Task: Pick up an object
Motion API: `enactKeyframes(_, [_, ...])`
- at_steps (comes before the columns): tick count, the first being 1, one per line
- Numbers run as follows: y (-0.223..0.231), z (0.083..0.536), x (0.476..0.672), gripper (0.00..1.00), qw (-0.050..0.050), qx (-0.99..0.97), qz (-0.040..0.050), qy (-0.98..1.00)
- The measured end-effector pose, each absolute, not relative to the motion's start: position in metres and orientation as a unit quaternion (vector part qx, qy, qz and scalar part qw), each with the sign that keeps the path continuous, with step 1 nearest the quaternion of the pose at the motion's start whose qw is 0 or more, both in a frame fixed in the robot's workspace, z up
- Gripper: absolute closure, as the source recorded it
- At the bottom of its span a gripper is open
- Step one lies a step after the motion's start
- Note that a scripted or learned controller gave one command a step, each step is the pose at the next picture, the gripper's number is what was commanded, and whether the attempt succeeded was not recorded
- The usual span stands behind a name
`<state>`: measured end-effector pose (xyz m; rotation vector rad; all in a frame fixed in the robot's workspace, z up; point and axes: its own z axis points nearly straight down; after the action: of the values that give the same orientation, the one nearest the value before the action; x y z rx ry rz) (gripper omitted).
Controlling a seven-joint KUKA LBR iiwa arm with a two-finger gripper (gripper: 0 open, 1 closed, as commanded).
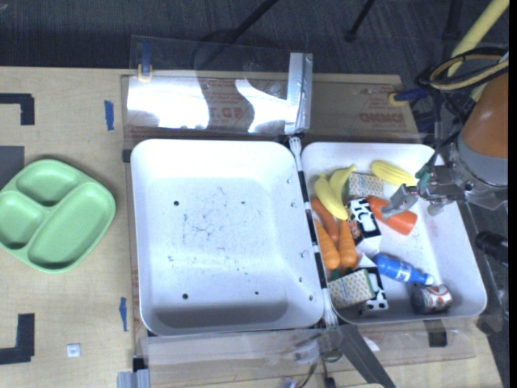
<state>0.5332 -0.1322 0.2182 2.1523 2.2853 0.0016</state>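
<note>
My gripper (397, 202) reaches in from the right over the upper middle of the right bin (460, 249). It hangs just above a red-orange object (404, 221), and I cannot see whether it touches it. Around it lie two yellow bananas (331, 191), another yellow fruit (393, 171), orange carrots (335, 242), a black and white box (363, 217) and a patterned box (365, 186). Nearer the front are a blue bottle (401, 270), a dark can (430, 298) and a second patterned box (355, 286).
The left bin (214, 233) adjoins the right one along a shared rim. A green divided plate (52, 214) rests on the bench at far left. A clear plastic sheet (214, 95) stands behind the bins. The arm's orange band (489, 128) is at the right edge.
</note>
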Motion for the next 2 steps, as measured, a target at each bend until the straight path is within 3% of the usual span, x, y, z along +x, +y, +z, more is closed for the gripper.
enactKeyframes(2, [-0.1323, 0.2181, 0.5332, 0.0, 0.001, 0.686, 0.0004, 0.728])
